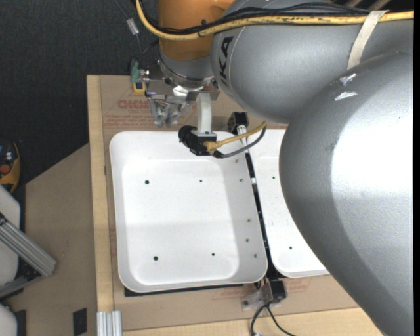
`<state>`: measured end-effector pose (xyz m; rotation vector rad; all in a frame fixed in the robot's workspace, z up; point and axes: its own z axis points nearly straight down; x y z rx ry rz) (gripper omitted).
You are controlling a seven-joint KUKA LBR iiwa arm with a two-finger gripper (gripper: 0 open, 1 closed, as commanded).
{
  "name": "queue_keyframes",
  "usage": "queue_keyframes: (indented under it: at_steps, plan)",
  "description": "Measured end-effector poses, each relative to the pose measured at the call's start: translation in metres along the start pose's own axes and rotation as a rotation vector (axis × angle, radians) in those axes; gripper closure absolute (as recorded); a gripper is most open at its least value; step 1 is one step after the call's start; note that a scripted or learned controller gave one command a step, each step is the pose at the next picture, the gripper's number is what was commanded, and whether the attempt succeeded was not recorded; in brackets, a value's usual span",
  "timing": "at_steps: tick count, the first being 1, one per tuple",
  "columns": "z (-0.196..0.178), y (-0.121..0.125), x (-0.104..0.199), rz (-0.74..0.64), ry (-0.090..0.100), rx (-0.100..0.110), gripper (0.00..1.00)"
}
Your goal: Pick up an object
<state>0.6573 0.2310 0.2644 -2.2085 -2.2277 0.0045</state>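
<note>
Which object was to be picked up could not be told, nor where it lay: nothing could be made out as loose on the visible floor of either bin. The gripper (167, 115) hung over the far edge of the bench (102, 111), just beyond the far rim of the left bin (118, 197), above faint red lettering (134, 104) printed on the brown board. Whether the jaws were open or closed could not be told from this angle, and no object could be made out between them.

Just beside the gripper, a black fitting (195, 140) sat at the far rim of the left bin, with a yellowish cable (230, 140) curving away from it toward the arm. A small green part (136, 72) stuck out from the wrist housing on the gripper's left in the picture. Above the wrist sat the orange band (187, 16), wrapped by yellow-and-black cables.

The left bin's white floor carried a few small dark dots (147, 182) spaced in rows. A black strip (258, 203) ran between it and the right bin (275, 216), which touched it side by side. The grey arm (328, 131) covered most of the right bin and filled the picture's right side. A small black device (275, 289) with a trailing wire sat on the bench at the near edge, between the two bins. Off the bench, to the picture's left, a grey metal rail (26, 246) lay at a slant.
</note>
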Motion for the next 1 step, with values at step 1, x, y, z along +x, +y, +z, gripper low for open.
queue_keyframes:
  at_steps: [1]
  plan:
    - [-0.0567, 0.0065, -0.0476, 0.012, -0.001, -0.012, 1.00]
